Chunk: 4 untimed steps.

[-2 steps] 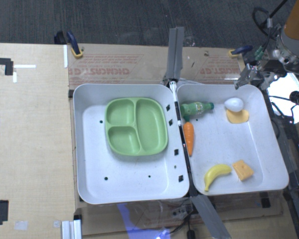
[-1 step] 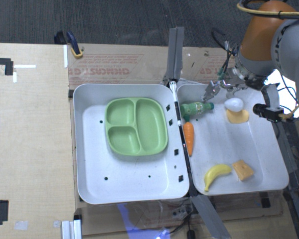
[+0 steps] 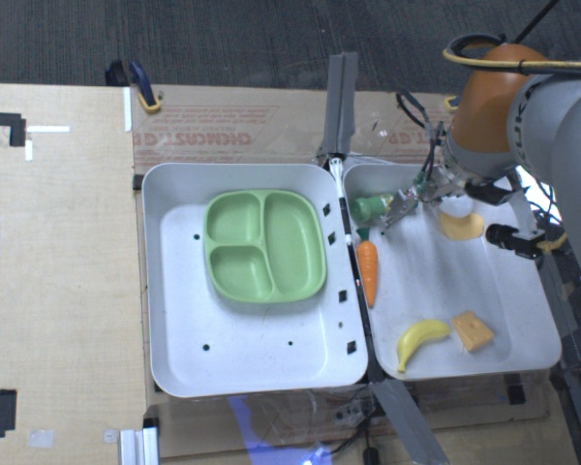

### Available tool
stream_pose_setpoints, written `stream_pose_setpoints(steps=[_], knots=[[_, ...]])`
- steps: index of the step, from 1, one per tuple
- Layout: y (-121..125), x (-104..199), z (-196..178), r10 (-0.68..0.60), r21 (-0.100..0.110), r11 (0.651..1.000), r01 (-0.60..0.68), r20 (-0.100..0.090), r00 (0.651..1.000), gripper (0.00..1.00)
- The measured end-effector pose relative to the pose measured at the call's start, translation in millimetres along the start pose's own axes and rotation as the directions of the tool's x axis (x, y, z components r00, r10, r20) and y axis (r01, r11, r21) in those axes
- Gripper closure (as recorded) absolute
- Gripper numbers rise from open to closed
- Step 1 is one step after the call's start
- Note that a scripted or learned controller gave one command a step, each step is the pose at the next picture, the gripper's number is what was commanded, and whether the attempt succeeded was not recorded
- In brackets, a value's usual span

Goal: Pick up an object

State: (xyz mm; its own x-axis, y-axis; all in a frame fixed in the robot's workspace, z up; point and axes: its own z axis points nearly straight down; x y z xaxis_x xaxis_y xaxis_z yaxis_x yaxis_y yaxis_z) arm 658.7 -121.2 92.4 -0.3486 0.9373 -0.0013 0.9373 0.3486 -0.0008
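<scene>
Green object (image 3: 371, 206), small and partly hidden, sits at the far left corner of the right bin (image 3: 523, 356), and it looks like the thing the arm is going for. Nearest to me in that bin lie a yellow banana (image 3: 421, 341) and, just beside it, a tan wedge (image 3: 473, 332) like a piece of cheese or bread. Further back, an orange carrot (image 3: 368, 269) lies along the wall between the bins. A pale yellow lump (image 3: 462, 225) rests toward the far right. The left bin (image 3: 174, 356) holds a green divided plate (image 3: 266, 247). The gripper (image 3: 403, 204) hangs low just beside the green object, reaching in from the right; I cannot tell how its fingers are set. The green object is probably a light, stiff plastic toy, likely smooth and slippery, best pinched across its narrow middle.
</scene>
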Motion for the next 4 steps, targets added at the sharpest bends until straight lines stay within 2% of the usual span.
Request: stream_pose_setpoints(steps=[1,2,3,4], knots=[[-65.6,-6.7,0.2,-0.152,-0.002,0.988,0.152,0.0,0.988,0.0],[-7.0,-21.2,-0.3,-0.149,-0.003,0.989,0.149,0.001,0.989,0.0],[12.6,32.0,-100.1,-0.115,-0.001,0.993,0.115,0.0,0.993,0.0],[4.1,15.1,0.0,-0.234,-0.002,0.972,0.234,0.001,0.972,0.0]])
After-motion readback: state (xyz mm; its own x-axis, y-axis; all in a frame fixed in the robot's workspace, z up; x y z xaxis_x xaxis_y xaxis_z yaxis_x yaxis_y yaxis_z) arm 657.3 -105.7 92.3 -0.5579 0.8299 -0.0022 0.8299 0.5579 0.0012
